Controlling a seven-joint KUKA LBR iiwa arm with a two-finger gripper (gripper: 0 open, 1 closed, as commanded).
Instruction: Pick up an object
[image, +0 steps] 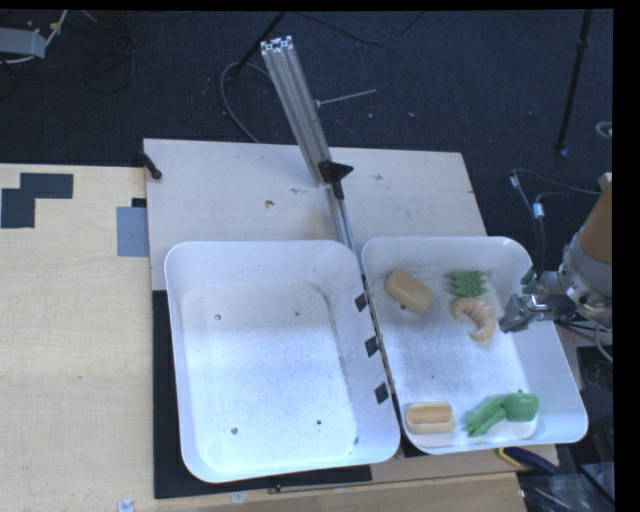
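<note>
bench carries two shallow white bins side by side. the left bin (200, 262) shows its bare speckled floor. the right bin (565, 395) contains five items.

items in the right bin, by position:
- a tan rounded block (408, 291) lies near the far left corner, a little in from the left wall.
- a small green ridged piece (467, 282) lies by the far edge, towards the right corner.
- a pale curled object (477, 317) lies just in front of the green ridged piece, close to it, possibly touching; contact cannot be confirmed.
- a tan and cream flat block (430, 416) lies in the near left corner, against the near wall.
- a green leafy object (503, 411) lies along the near edge, to the right of the flat block and apart from it.

the arm (597, 250) enters from the right. the gripper (521, 311) sits at the right edge of the right bin, over the rim, just beside the pale curled object. contact between them cannot be confirmed. nothing is seen between the fingers; whether they are open or closed cannot be told at this resolution.

an aluminium rail (304, 115) runs from the far side of the bench down to the gap between the two bins. all five items rest on the bin floor.
</note>
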